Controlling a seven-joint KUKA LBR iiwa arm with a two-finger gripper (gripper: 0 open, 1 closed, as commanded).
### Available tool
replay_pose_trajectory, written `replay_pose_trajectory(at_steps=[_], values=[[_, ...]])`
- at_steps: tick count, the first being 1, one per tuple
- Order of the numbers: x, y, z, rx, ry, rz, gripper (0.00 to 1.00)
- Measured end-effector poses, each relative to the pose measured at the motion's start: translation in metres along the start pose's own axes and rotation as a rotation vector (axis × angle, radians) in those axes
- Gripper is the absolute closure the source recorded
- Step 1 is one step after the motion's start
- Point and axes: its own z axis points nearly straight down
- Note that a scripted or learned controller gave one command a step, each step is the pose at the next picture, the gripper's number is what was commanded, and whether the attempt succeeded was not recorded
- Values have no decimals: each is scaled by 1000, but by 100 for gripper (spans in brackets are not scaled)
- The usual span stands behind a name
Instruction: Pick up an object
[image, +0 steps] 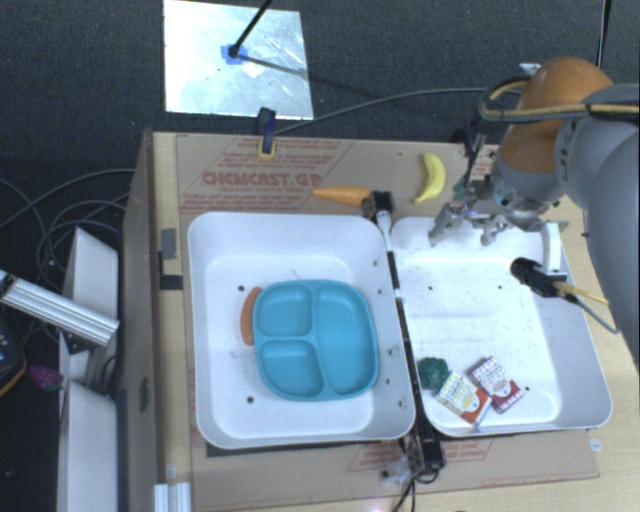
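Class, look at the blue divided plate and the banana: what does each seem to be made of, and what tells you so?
Blue divided plate: probably moulded plastic, with an even colour, a soft sheen and rounded compartment ridges.
Banana: likely a plastic toy, uniformly bright yellow and smooth, though real fruit cannot be ruled out at this size.

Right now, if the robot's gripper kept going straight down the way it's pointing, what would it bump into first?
Probably the bare white floor of the right bin, near its top-left corner. The gripper hangs there pointing down, and nothing lies under it. Depth is hard to judge from this slant, so it might clip the bin's rim instead.
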Motion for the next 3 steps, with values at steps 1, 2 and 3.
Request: replay_pose_trajectory(at_steps=[1, 2, 3], values=[[14, -12, 60, 6, 2, -2, 0], [14, -10, 48, 1, 2, -4, 100], [14, -10, 48, 1, 2, -4, 0]])
